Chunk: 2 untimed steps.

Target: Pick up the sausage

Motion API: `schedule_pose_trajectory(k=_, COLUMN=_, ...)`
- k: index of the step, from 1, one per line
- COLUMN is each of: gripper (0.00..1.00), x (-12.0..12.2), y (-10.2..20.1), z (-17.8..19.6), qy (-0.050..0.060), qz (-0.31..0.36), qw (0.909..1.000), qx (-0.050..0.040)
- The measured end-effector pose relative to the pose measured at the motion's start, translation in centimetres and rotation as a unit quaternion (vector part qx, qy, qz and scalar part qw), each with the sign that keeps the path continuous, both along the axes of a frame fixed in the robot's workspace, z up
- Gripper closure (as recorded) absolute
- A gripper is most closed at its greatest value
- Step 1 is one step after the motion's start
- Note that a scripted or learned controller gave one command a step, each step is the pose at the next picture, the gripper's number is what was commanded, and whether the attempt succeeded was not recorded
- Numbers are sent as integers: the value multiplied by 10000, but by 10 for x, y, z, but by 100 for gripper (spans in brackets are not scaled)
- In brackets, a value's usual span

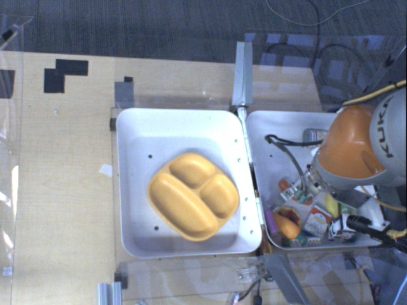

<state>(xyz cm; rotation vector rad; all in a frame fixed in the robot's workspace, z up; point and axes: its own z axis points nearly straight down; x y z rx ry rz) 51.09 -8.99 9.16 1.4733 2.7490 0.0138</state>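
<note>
The arm's orange band hangs over the right bin. Below it the gripper points down into a pile of small items at the bin's front. An orange-brown rounded piece, possibly the sausage, lies at the front left of that pile, just below and left of the gripper. I cannot tell whether the gripper touches it. The arm hides much of the pile.
A yellow three-compartment plate sits in the middle of the left bin. A purple item, a yellow item and small packets crowd the right bin's front. Black cables loop over the right bin's back.
</note>
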Motion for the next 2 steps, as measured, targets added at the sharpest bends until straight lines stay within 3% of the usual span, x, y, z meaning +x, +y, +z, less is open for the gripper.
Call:
schedule_pose_trajectory(k=1, gripper=100, x=2, y=2, z=11, qy=-9, qz=10, qw=10000, qx=18)
schedule_pose_trajectory(k=2, gripper=100, x=40, y=99, z=142, qy=68, qz=723, qw=9974, qx=5)
